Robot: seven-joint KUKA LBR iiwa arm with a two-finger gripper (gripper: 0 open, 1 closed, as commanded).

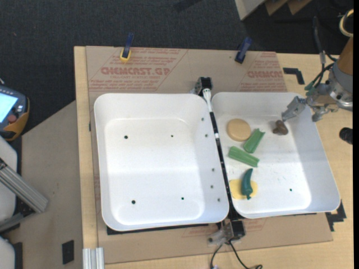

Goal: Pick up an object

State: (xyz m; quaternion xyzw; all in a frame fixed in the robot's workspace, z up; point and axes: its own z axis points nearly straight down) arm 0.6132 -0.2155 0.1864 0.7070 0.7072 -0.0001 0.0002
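The right bin (314, 167) holds a tan round disc (239, 129), two green blocks (253, 140) (243, 157), a teal piece (247, 180) lying on a yellow piece (241, 190), and a small brown lump (280, 128). My gripper (303, 114) hangs over the far right part of this bin, and it is open with nothing between its fingers. Its left finger (290, 110) ends just above and to the right of the brown lump. The arm's wrist (342, 83) reaches in from the right edge.
The left bin (112, 122) stands beside the right one, with a black hinge strip (216, 150) between them. Both rest on a cardboard sheet (168, 66) held by a yellow-blue clamp (127, 49) and a blue clamp (243, 50).
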